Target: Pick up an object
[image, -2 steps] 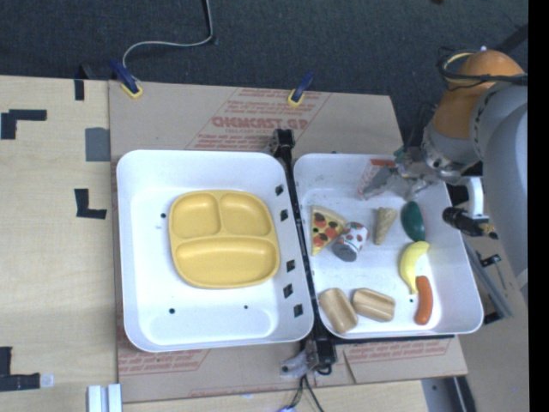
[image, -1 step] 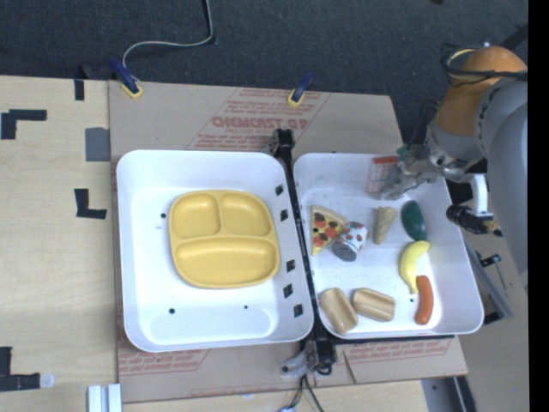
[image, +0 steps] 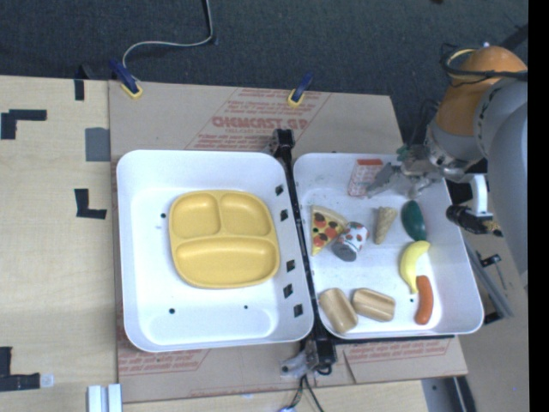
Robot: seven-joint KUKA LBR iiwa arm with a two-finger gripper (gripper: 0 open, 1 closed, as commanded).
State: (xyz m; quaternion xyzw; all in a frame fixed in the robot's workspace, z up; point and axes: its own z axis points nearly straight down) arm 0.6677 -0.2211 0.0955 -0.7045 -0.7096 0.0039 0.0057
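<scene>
One green toy lies just below jaws.

bins: smooth white plastic, slight sheen | divided plate: glossy yellow plastic | table: matt pale wood with brown cardboard sheet (printed red) | toy banana, sausage: shiny plastic | arm: smooth grey casing
</scene>
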